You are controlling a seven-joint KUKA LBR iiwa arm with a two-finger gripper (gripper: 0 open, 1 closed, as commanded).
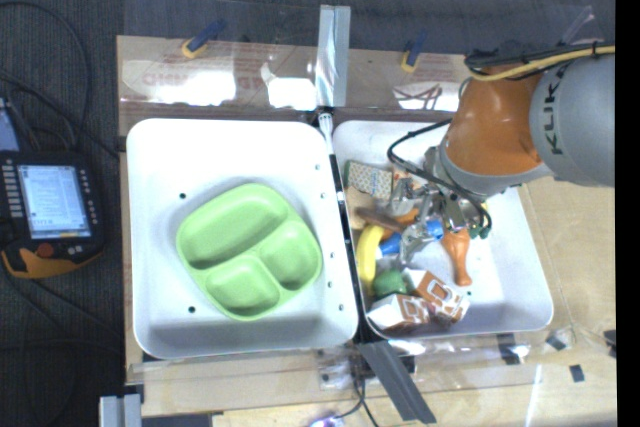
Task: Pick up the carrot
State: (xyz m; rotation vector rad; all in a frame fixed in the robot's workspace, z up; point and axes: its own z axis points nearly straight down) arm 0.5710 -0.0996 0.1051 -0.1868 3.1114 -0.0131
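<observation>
The carrot (460, 257) is a small orange tapered piece lying in the right bin (520, 300), its tip pointing toward the bin's front. My gripper (444, 217) hangs over the right bin's middle, below the arm's orange band, directly above and slightly left of the carrot's upper end. Wrist and cables hide much of the gripper. The view does not show whether it touches the carrot.
Clutter fills the right bin's left half: a yellow banana (368, 250), a green item (391, 282), a brown and white packet (425, 303), a patterned box (370, 180) and a blue piece (415, 235). The left bin (160, 155) holds a green divided plate (250, 250).
</observation>
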